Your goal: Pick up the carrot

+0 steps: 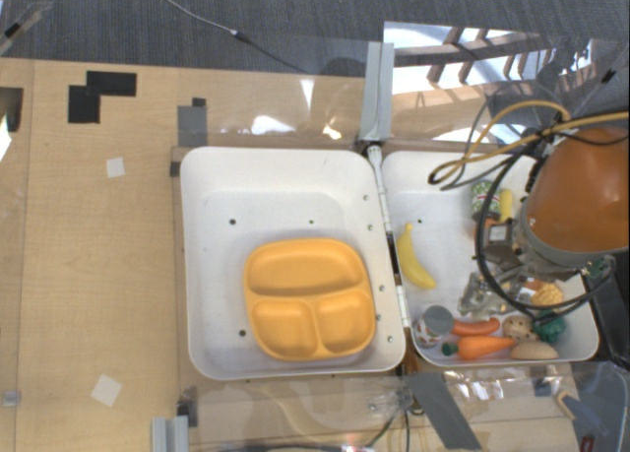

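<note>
I see the carrot (484,347) lying at the near edge of the right bin (433,204), among small toy foods, not yet lifted. My pincer (482,292) hangs just above it; its opening I cannot tell.

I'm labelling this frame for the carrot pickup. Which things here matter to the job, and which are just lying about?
Belongs to the job:
carrot, by the right bin's near wall
hand, low over the right bin, above the carrot

Just lying about:
banana, right bin
yellow divided plate, left bin
small grey cup, right bin
other small toy foods beside the carrot
</note>
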Motion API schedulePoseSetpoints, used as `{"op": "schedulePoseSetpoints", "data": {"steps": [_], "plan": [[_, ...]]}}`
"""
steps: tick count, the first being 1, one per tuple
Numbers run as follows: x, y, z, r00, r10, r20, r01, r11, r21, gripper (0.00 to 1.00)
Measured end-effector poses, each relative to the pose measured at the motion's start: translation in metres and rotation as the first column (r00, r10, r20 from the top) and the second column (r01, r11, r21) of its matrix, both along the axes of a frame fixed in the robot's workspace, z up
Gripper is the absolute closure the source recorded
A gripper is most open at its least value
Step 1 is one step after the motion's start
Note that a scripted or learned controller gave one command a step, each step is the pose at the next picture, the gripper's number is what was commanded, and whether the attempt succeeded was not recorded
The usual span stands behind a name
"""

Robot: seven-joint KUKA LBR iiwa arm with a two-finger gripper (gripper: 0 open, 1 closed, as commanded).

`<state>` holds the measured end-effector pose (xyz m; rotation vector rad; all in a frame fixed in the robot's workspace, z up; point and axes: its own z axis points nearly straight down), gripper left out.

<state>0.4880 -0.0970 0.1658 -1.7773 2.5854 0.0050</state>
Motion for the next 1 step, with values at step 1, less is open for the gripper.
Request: {"op": "schedulePoseSetpoints", "data": {"steps": [1], "plan": [[0.0127,0.0644,0.0786,0.838,0.546,0.01,-0.546,0.838,-0.009,1.0]]}}
